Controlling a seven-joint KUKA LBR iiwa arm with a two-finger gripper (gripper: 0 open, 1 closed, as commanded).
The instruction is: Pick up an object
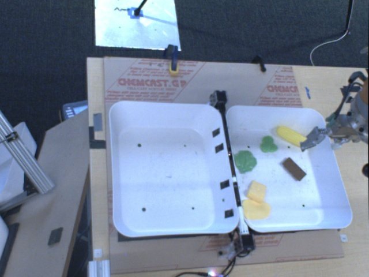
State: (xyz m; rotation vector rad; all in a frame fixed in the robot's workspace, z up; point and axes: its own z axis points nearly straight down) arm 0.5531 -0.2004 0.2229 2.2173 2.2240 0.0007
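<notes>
Yellow slices (pixel 256 202) sit nearest me, while I hang my gripper (pixel 312 138), apparently spread, beside the corn cob (pixel 291 135), approaching it.

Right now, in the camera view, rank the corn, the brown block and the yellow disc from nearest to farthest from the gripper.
Measured from the gripper:
1. Corn, just left of it, in the right bin's far part.
2. Brown block, below it, mid-bin.
3. Yellow disc, at the bin's near left corner.
</notes>
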